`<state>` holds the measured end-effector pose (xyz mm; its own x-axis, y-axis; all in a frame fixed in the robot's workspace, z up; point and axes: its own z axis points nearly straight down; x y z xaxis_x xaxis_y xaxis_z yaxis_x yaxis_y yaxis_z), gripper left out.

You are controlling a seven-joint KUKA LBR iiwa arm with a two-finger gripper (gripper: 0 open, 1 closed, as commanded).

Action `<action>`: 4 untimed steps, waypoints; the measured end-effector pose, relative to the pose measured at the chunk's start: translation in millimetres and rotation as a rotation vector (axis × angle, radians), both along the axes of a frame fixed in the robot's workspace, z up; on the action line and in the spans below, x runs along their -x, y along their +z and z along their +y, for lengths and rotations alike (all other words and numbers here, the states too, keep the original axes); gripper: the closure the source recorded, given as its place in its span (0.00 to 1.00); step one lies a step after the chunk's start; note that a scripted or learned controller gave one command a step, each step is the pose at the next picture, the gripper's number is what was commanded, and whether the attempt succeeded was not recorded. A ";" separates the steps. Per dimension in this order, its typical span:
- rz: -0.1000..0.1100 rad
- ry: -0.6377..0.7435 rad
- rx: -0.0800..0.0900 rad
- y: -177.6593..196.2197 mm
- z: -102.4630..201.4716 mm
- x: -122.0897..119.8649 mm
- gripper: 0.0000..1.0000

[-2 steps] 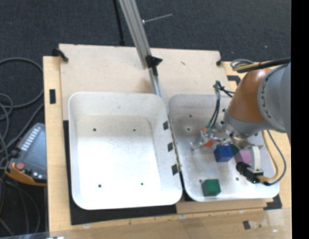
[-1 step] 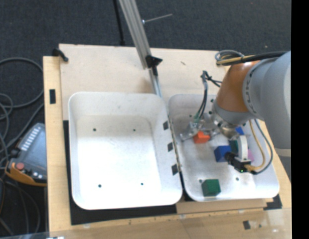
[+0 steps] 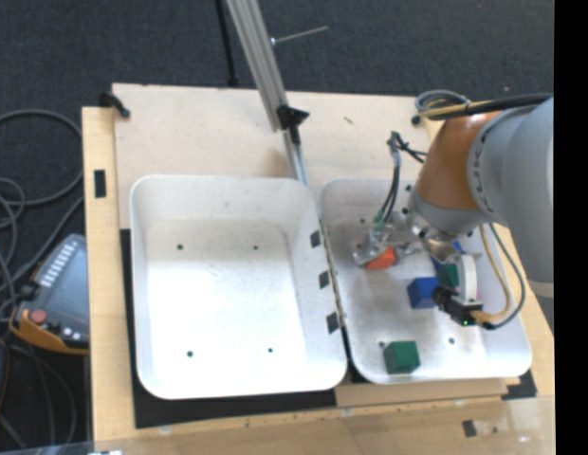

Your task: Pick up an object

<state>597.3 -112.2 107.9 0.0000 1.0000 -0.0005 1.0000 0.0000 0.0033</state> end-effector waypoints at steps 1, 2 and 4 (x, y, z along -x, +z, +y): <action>-0.006 0.008 -0.001 94.3 73.5 -10.7 1.00; 0.003 0.004 0.001 89.1 69.1 -8.5 0.00; -0.020 0.001 0.006 19.0 7.8 24.6 0.00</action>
<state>572.7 -104.3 126.9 -0.0004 1.0000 -0.0065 0.9997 0.0006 0.0236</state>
